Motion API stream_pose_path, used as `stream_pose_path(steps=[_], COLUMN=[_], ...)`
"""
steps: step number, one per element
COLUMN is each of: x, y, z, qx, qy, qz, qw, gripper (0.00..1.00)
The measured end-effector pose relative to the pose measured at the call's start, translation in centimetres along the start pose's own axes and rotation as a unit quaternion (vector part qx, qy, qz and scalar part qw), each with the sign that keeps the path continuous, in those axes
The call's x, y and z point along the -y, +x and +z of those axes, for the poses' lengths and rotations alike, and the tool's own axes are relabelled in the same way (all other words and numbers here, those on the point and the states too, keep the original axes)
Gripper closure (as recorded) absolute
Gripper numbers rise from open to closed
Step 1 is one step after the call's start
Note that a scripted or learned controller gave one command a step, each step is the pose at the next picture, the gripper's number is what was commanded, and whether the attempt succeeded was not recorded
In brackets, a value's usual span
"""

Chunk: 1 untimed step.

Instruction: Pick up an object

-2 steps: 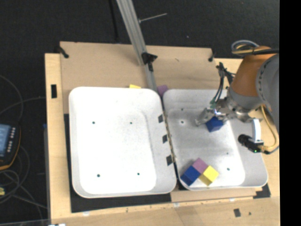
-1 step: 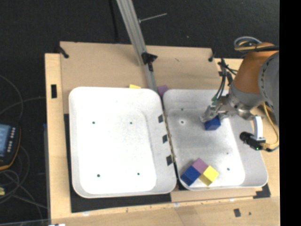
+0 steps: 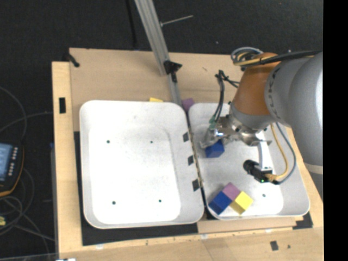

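Observation:
My gripper (image 3: 213, 141) reaches down into the right bin (image 3: 283, 200) near its left wall. A blue cube (image 3: 214, 149) sits right at the fingertips, which appear to close around its top. The grey arm with its orange band (image 3: 255, 94) comes in from the upper right. At the bin's front lie a purple block (image 3: 231, 190), a blue block (image 3: 221, 201) and a yellow block (image 3: 241, 202), touching one another.
The left bin (image 3: 136, 162) lies beside the right one. A slanted metal pole (image 3: 155, 31) rises behind the bins. A small yellow piece (image 3: 156, 99) and a purple piece (image 3: 188, 103) lie at the bins' back edges. Cables (image 3: 285, 162) hang from the wrist.

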<state>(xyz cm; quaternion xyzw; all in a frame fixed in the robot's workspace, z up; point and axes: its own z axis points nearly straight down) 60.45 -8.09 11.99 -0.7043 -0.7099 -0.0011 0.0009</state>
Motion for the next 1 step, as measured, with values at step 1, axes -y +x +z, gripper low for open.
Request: stream_pose_path(steps=[1], x=[4.94], y=[5.31], z=[-8.12], qx=[0.0], qy=[-0.003], qz=[0.0], qw=[1.0], gripper=[1.0])
